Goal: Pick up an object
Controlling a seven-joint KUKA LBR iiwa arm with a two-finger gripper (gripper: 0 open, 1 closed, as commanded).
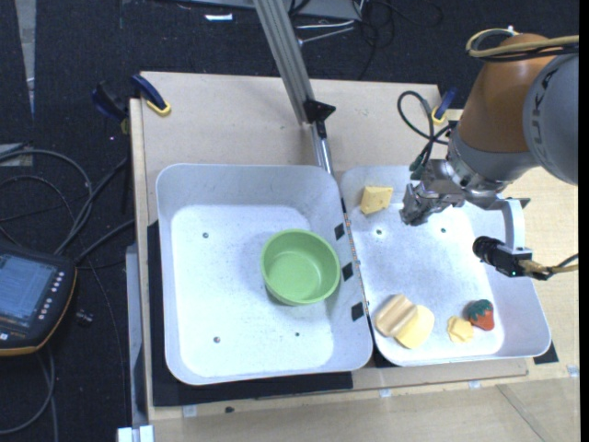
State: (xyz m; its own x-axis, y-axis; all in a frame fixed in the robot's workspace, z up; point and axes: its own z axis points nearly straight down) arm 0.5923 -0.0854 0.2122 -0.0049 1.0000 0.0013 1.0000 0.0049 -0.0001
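Observation:
My gripper [413,208] hangs over the back of the right bin [460,265], pointing down, just right of a yellow cheese wedge [375,199] that lies near the bin's back left corner. Nothing shows between the fingers. At the bin's front lie a pale yellow banana-like piece [404,319], a small yellow chunk [459,330] and a red strawberry toy [480,314] with a green top. A green bowl [299,266] stands upright in the middle of the left bin [212,274].
A metal pole [293,63] slants down from the back to the gap between the bins. Black clips [350,270] sit on the shared bin walls. A camera module [497,254] on the arm hangs over the right bin. Blue-yellow clamps [152,95] grip the bench's back edge.

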